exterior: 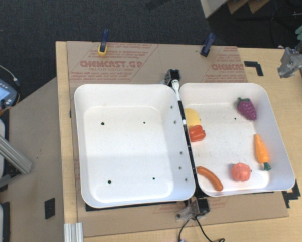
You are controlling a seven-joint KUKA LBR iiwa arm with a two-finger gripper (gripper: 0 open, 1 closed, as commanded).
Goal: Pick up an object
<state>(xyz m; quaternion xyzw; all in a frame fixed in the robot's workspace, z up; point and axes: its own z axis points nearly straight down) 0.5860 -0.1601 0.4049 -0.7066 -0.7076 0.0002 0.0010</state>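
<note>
Tool (292, 62) at far right edge, above table (140, 59), outside both bins; opening not discernible, nothing visibly held. Right bin (226, 92) with purple grapes (246, 108) near back right, yellow piece (192, 117) and red piece (196, 133) touching beside left wall, orange carrot (261, 150) along right side, pink-red fruit (241, 172) and sausage (210, 178) at front. Left bin (85, 135) alongside.

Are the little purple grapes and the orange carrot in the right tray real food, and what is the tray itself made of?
Probably toys. The purple bunch of grapes and the orange carrot look like moulded plastic: flat, even colour and a smooth surface. The shallow white right tray looks like thin formed plastic, with rounded corners and a soft sheen.
</note>
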